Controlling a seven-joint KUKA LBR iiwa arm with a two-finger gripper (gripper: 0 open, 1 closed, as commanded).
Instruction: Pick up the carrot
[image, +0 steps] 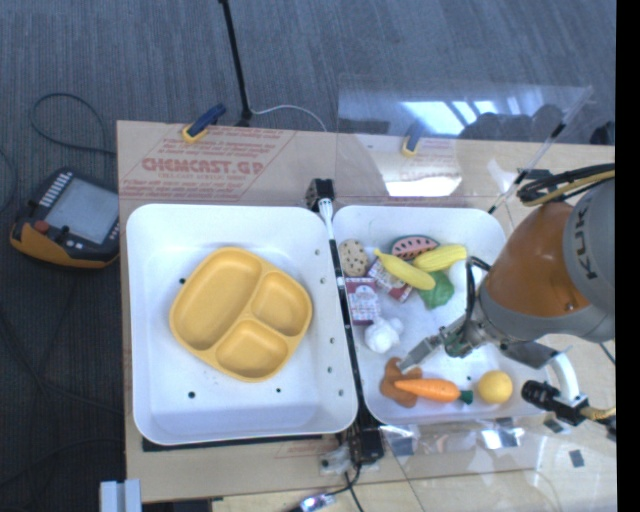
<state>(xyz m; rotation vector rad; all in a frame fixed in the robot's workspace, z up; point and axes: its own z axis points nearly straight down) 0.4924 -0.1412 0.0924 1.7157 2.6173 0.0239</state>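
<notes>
The orange toy carrot with a green stem (432, 389) is seen lying flat near the front of the right white bin (492, 226), beside a yellow lemon (494, 386), with the pincer (425, 351) just above it, open, gripping nothing.

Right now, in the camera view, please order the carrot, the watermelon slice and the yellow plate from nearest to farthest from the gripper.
1. The carrot, just below the gripper, in the right bin.
2. The watermelon slice, near that bin's far wall.
3. The yellow plate, in the left bin.
</notes>
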